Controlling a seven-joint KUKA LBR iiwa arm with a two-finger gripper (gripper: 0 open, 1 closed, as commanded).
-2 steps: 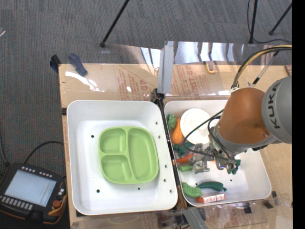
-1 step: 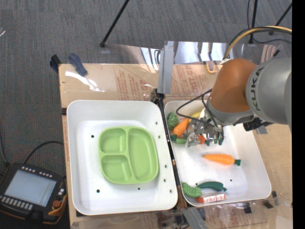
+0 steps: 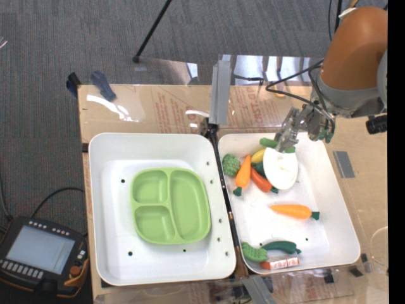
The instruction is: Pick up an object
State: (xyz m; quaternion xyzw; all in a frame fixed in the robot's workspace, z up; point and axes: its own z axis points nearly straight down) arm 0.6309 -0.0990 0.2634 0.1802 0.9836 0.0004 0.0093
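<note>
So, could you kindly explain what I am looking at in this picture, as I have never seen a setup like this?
This is a single camera fixed above a bench, looking down at a slant. The grey and orange machine entering from the right is a robot arm, and its gripper hangs over the right bin's far edge. That bin holds toy food: an orange carrot, a second carrot, a white piece, a green cucumber and more. The left bin holds a green divided plate. Whether the gripper holds anything is too small to tell.
</note>
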